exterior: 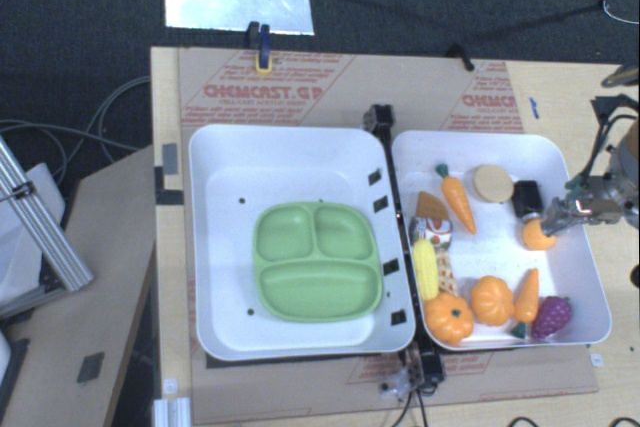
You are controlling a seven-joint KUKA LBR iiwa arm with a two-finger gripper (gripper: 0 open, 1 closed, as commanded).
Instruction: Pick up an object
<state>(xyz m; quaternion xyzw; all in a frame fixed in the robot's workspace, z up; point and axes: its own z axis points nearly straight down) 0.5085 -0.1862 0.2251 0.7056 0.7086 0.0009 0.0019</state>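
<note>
Purple grapes (551,315) lay unlifted; the hand (562,216) (grip state unclear) hovered by an orange fruit (538,235), nothing picked yet.

Watching feed: gripper (566,212) showing as pale grey-silver metal, small and boxy, edges glinting. Behind it, toward three o'clock, wrist section reading darker grey, blurring into frame edge. Thin dark cable looping up from wrist toward one o'clock, curving beside tan fitting at about twelve o'clock of gripper. Am seeing no legible markings or screws; detail too soft.
</note>
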